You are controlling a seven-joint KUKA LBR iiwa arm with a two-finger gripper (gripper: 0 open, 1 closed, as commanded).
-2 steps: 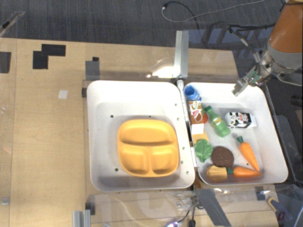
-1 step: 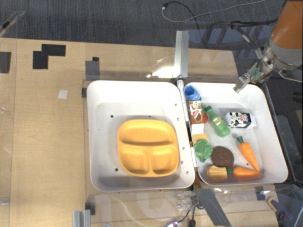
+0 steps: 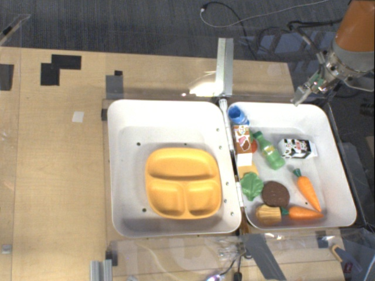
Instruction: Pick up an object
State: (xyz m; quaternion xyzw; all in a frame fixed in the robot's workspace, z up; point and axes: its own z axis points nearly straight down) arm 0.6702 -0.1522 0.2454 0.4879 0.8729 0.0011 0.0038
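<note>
Camera view looks down on both bins. Nearest in the right bin [image 3: 337,157] lie a carrot [image 3: 304,213] on its side, a brown cookie [image 3: 275,194] and a second carrot [image 3: 308,191]. Beside them is a green leafy piece [image 3: 252,185]. Further back are a green bottle [image 3: 268,151], a black-and-white milk carton [image 3: 296,148] and a blue cap [image 3: 237,115]. The left bin [image 3: 123,157] holds a yellow divided tray [image 3: 183,181]. My gripper [image 3: 309,90] hangs above the far right corner, apart from every object; I cannot tell how it stands.
</note>
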